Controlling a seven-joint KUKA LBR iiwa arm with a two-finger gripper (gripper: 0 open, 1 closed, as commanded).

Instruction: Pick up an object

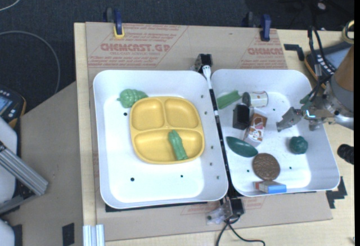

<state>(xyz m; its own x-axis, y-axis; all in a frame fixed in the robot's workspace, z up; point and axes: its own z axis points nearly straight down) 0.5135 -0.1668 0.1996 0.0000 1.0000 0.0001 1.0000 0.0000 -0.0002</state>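
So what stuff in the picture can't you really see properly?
- Arm, camera view: cut off by the right edge.
- Gripper, camera view: too small and blurry to tell whether it is open.
- Small box in the right bin, camera view: label too small to read.
- Item at the right bin's front, camera view: too small to identify.

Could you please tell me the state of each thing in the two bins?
Yellow plate: upright, left bin.
Green pickle: lying in the plate's front compartment.
Green lump: beside the plate.
Brown disc: lying flat, right bin.
Green ball: resting free.
Gripper: above the right bin, holding nothing.
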